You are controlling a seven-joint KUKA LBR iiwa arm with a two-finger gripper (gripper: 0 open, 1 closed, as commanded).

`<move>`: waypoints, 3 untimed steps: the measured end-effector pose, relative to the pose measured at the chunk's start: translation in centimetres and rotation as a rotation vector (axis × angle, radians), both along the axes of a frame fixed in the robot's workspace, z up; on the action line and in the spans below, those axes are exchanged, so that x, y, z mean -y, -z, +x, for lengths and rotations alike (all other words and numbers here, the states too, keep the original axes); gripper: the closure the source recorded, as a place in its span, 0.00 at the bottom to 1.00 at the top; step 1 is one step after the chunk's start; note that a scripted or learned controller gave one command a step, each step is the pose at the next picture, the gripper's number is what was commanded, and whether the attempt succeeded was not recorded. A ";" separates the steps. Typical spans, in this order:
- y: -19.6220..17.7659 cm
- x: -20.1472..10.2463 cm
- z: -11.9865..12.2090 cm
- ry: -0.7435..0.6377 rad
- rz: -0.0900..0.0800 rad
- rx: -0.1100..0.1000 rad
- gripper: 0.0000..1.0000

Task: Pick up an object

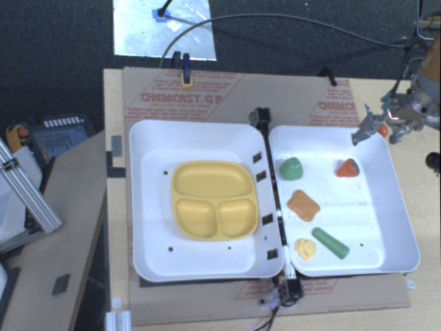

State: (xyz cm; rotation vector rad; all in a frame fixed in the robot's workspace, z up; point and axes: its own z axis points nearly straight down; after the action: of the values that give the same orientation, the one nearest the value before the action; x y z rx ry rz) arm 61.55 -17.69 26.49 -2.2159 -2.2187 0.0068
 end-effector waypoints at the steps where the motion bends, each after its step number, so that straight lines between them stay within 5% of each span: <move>1: -0.5 0.0 0.2 -0.002 -0.002 0.009 0.00; 3: 8.2 0.2 0.8 0.000 -0.001 0.006 0.00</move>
State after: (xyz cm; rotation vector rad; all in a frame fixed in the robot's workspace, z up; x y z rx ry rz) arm 62.36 -17.85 18.33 -2.2193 -2.2221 0.0017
